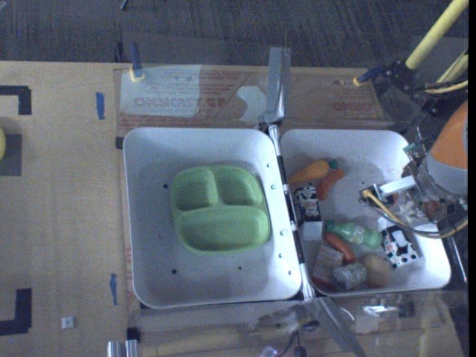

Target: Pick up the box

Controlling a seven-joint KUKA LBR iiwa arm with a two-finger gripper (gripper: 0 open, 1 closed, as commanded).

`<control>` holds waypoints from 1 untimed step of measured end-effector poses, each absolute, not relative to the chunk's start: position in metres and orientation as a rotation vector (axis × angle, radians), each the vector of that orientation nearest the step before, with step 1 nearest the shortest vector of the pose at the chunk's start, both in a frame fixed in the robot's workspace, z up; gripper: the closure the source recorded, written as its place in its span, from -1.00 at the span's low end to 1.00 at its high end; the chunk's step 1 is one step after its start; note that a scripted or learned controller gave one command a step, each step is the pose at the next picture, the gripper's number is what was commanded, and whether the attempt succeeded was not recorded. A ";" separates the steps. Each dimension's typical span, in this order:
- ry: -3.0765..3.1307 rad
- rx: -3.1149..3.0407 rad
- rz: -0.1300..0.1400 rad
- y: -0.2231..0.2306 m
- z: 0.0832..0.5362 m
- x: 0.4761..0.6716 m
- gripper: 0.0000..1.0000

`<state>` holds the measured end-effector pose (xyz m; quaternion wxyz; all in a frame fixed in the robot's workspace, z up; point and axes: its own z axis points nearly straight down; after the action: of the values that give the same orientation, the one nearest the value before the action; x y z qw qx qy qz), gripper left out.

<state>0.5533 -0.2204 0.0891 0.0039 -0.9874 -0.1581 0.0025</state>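
From the camera view above the bench, I see my gripper [392, 192] over the right bin [349, 141], near its right wall. Cables and my own wrist blur it, so I cannot tell whether my jaws are spread or pressed together. Nothing shows between them.

The box [399, 247] I take to be the small black-and-white patterned carton just below my gripper, lying in the bin's lower right corner. It looks like light, stiff card with smooth printed faces that could dent or slip. I judge the best hold is across its two narrow sides, squeezed gently.

A potato [378, 269] lies just beside the box on its left, with a grey can [349, 275] and a green bottle [355, 234] near, so room for a jaw there is tight. A similar carton [307, 201] sits against the left wall, possibly the intended one instead. Two carrots [318, 175] lie above it. The left bin [141, 222] holds a green divided tray [220, 208], well apart.
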 end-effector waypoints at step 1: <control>-0.318 -3.121 0.010 -0.109 0.096 0.532 1.00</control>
<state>0.5320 -0.1088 0.0961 0.0022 -0.9948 -0.1015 0.0031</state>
